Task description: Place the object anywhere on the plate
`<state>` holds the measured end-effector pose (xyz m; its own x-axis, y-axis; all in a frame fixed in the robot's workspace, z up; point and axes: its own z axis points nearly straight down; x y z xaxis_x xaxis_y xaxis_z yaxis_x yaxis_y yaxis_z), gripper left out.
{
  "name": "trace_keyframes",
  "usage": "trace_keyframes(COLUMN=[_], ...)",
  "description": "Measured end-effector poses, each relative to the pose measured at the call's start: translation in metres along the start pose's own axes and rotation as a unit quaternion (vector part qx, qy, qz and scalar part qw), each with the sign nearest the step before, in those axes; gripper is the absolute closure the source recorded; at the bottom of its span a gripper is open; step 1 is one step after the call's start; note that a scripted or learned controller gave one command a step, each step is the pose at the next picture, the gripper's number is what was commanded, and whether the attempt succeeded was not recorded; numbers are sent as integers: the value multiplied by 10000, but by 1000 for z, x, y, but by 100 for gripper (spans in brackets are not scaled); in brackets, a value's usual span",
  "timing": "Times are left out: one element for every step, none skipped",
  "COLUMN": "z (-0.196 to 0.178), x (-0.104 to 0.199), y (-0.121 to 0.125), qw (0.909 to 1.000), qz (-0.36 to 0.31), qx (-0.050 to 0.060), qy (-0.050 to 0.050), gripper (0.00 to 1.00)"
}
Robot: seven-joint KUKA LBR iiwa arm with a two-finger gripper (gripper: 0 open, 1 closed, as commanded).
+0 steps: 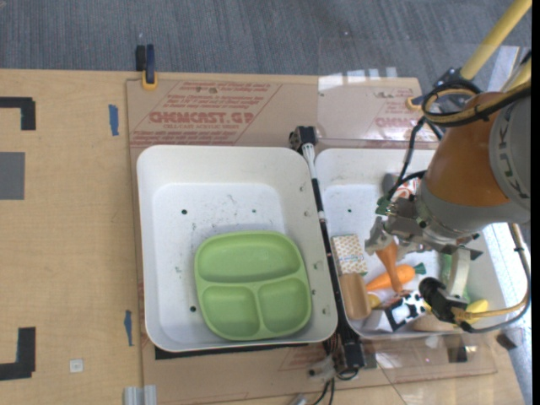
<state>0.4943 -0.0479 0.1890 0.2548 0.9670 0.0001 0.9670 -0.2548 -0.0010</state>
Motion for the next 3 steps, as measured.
trace_keyframes(z=[6, -13, -13], x=[69, 161, 156], y=[-34, -12, -11], qw=[9990, 9987, 9986], qz=[444, 501, 536], qx=[46, 4, 12], qy=[12, 18, -6], gripper=[100, 100, 0])
